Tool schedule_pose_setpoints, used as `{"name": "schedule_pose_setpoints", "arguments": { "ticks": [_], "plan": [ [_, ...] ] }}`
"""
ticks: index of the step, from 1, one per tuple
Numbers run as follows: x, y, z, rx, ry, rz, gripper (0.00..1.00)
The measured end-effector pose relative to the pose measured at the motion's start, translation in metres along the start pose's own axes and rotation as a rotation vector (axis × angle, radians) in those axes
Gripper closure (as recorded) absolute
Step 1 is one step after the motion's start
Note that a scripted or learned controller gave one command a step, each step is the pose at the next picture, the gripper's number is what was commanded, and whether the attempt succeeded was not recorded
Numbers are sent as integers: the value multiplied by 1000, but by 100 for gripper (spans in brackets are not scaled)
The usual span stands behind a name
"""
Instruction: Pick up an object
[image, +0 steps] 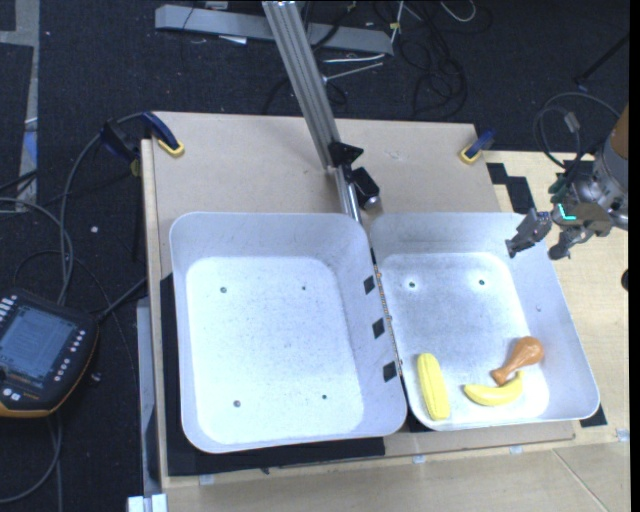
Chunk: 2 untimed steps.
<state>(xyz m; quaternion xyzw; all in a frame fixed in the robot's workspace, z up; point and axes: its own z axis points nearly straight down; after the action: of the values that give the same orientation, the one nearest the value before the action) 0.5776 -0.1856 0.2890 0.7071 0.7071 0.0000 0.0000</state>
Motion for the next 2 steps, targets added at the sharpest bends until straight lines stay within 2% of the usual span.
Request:
{"name": "schedule_pose_setpoints", "arguments": {
  "ticks": [1,2],
  "plan": [
    [0,0,0,0,0,0,0],
    [-4,2,62,5,1,0,0]
  ]
}}
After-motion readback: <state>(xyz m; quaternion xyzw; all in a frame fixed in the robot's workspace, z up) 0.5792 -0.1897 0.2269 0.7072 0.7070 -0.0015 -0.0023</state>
